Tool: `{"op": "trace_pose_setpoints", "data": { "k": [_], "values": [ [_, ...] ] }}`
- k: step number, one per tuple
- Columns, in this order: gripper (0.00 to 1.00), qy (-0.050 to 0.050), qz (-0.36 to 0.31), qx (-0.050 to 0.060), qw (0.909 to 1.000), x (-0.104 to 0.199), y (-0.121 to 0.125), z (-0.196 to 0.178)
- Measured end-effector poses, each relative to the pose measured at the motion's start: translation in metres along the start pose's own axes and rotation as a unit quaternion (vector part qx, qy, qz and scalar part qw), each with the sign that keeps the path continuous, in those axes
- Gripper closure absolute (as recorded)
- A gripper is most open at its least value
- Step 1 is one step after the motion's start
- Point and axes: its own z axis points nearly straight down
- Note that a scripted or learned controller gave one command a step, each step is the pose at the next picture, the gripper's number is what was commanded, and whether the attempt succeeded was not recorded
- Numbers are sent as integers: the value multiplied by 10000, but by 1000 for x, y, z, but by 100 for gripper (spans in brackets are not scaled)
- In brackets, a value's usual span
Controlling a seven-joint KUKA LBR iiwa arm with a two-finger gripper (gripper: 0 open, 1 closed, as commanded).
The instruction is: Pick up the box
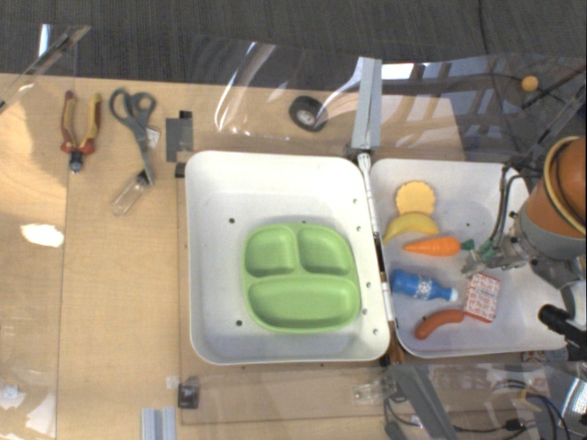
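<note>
Across the wooden surface [110, 273] I see two white bins side by side. Left bin [211, 246]: holds a green divided plate [301, 278] at its centre. Right bin [514, 337]: holds the clutter, namely a yellow round piece [415, 195], a banana-like yellow shape [410, 225], an orange carrot [433, 246], a blue bottle [422, 288], a reddish sausage [438, 323] and the box [482, 297], a small patterned carton lying flat toward the bin's right half, just beside the sausage's end and near the bottle's cap.

Arm [559, 209]: enters from the right, its orange band above the grey wrist, bent over the right bin's far side. Claw [488, 257]: low over the bin, just above the box's upper edge and close to the carrot's green tip; I cannot tell whether it is spread or closed (cables and linkage blur it), and nothing is visibly between its tips.

Risks, as I judge them: the claw sits off the box's centre, so a straight descent could clip its upper edge and skid it; the carrot tip may be caught instead; a flat, thin carton offers little to pinch.

Loose items on the surface: scissors [138, 122], pliers [78, 126], tape roll [307, 113].
</note>
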Motion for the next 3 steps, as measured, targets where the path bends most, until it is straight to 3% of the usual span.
{"op": "trace_pose_setpoints", "data": {
  "k": [1,2,3],
  "values": [
    [0,0,0,1,10000,0,0,0],
    [0,36,-221,33,9997,-9,-31,12],
    [100,-7,-221,-14,9998,-11,-27,0]
  ]
}}
